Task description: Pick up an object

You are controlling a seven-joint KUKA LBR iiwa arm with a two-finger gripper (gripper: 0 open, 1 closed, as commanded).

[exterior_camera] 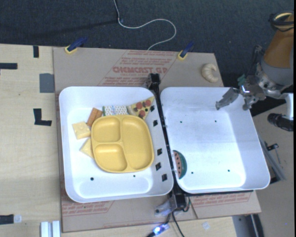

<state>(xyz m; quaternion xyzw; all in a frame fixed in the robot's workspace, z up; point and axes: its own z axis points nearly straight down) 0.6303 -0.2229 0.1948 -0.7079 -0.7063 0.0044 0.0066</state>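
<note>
The arm [281, 43] is grey with a broad orange band above the wrist, rounded and smooth-shelled; below the band sits a pale metallic collar; the gripper [232, 98] is dark grey with small shiny metal parts, ending in 2 thin fingers; finer details blur.

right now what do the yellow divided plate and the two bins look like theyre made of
The yellow divided plate: probably moulded plastic, matte, with an even colour and soft rounded dividers. The left bin and right bin: likely thin formed plastic, smooth white, with rounded corners and raised rims.
</note>
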